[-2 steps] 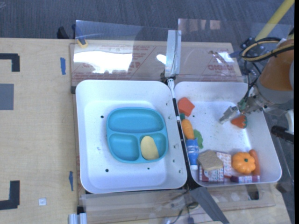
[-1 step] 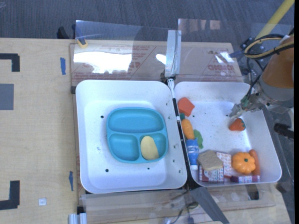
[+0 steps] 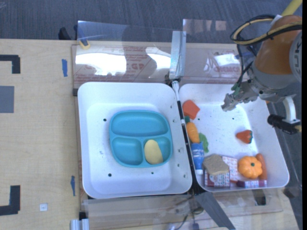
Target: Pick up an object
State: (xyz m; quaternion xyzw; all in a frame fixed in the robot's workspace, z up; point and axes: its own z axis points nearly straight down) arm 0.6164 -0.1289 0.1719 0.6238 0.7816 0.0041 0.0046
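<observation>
My gripper (image 3: 230,102) hangs over the upper part of the right bin (image 3: 276,150), with nothing visible between its fingers. Below and left of it lies an orange-red block (image 3: 190,109) near the bin's left wall. A red strawberry-like piece (image 3: 244,136) rests to the lower right of the gripper. Along the left wall sit an orange carrot (image 3: 192,131) with a green top and a blue-white tube (image 3: 197,158). Near the front lie a tan bread slice (image 3: 216,165), a patterned box (image 3: 218,178) and an orange pumpkin (image 3: 250,167).
The left bin (image 3: 91,128) holds a blue divided plate (image 3: 139,138) with a yellow lemon-like object (image 3: 153,152) in its lower right compartment. Clear plastic walls (image 3: 177,56) rise behind both bins. The arm's orange band (image 3: 280,40) and black cables stand at the upper right.
</observation>
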